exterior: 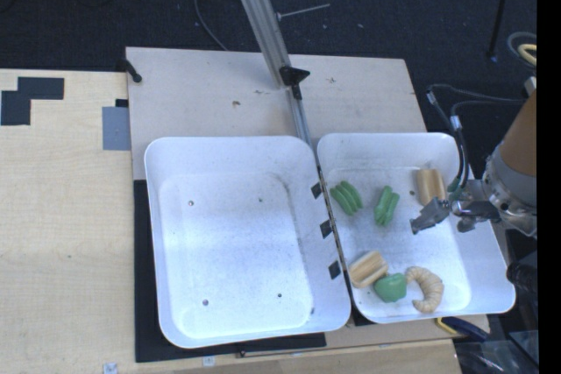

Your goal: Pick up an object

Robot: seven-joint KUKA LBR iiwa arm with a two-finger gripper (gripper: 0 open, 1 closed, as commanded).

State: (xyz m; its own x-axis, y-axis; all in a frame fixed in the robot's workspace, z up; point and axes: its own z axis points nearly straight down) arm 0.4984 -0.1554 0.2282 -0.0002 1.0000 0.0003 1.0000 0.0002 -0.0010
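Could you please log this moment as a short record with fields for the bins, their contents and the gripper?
right bin: holds six small items
green items: one ridged, one narrow, one rounded
tan items: a roll near the far wall, a roll touching the rounded green one, a curved piece near the front
left bin: white, beside the right one
gripper: over the right bin's right side, below the far roll, nothing seen between its fingers
arm: enters from the right
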